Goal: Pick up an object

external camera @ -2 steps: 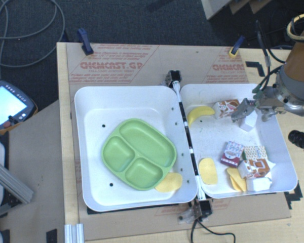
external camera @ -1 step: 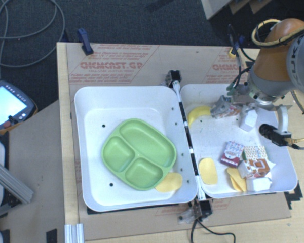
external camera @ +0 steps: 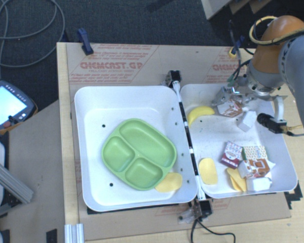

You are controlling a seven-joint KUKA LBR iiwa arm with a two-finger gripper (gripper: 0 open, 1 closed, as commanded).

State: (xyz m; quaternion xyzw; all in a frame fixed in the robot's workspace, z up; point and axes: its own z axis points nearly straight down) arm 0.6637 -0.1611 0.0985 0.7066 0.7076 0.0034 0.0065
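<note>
The jaws, state indiscernible, sit over a small carton lying roughly left-right.

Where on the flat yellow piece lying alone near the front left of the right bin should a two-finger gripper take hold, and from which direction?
Probably from straight above, fingers closing across the narrow width of the yellow piece. It lies flat and is longer than wide, with bare bin floor on its right. Its left edge sits near the right bin's wall, so that finger has little room. The gripper is at the bin's back.

Red-and-white packet, tilted, far end of right bin (just beside the gripper), near yellow piece
</note>
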